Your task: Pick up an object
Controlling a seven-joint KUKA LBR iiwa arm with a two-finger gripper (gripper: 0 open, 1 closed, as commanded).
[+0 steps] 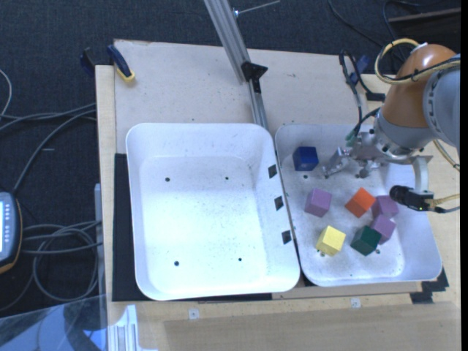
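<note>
The right bin (pixel 414 261) holds several small cubes: a blue cube (pixel 305 158) at its far left, a purple cube (pixel 317 202), an orange cube (pixel 360 202), two more purple cubes (pixel 385 208) (pixel 383 228), a yellow cube (pixel 331 240) and a green cube (pixel 365 240). My gripper (pixel 346 169) hangs over the far part of this bin, just right of the blue cube and above the orange one. Its fingers (pixel 330 170) stand apart, open, with nothing between them.
The left bin (pixel 132 149) sits beside the right one. A slanted metal bar (pixel 228 31) crosses the bench at the back. A blue and yellow clamp (pixel 121 63) lies at the far left corner. A black cable plug (pixel 409 195) hangs by the arm.
</note>
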